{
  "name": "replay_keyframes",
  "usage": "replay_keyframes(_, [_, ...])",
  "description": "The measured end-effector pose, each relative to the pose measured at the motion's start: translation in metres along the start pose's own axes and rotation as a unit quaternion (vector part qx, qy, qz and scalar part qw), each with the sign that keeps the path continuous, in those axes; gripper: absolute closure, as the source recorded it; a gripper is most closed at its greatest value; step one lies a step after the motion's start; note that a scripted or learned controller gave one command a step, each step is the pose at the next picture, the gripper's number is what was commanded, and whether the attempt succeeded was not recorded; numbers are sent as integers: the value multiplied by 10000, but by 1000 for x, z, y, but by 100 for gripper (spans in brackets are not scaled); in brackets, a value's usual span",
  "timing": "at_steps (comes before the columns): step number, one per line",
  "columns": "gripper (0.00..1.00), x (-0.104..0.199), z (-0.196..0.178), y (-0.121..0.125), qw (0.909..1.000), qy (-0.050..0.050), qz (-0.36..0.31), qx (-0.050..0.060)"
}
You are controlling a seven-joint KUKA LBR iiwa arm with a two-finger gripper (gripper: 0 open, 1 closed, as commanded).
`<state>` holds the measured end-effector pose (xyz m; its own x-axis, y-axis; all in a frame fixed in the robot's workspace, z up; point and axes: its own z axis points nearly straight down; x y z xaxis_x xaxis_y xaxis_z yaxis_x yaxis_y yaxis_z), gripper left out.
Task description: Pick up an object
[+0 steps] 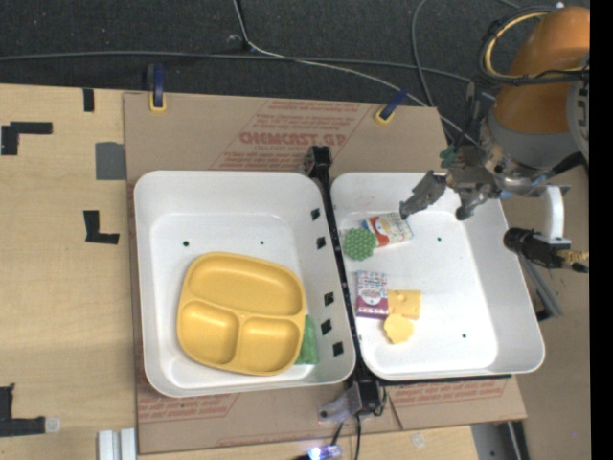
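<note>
From where the camera looked down, the grey arm with its orange band reached in from three o'clock and hung over the far corner of the right-hand shallow white plastic bin. Its two-finger gripper stood spread wide with nothing between the fingers, one dark finger pointing down toward eight o'clock, the other shorter at its right.

Just beside that finger, at its seven o'clock, lay a small white carton with red print, touching a round green knobbly ball at its own eight o'clock. Toward six o'clock from these lay a flat purple and white packet, and at its right edge a yellow wedge of toy cheese above a rounder yellow piece.

The left-hand white bin carried a yellow three-part plastic tray, with a green object wedged at its four o'clock edge.
</note>
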<state>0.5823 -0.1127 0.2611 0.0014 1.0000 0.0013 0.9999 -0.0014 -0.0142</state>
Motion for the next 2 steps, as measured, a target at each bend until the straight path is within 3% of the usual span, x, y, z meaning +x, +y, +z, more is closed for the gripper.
replay_keyframes(1, [0, 0, -7, 2, 10000, -7, -14, -63])
replay_keyframes(2, [0, -4, 56, 2, 10000, -8, -9, -43])
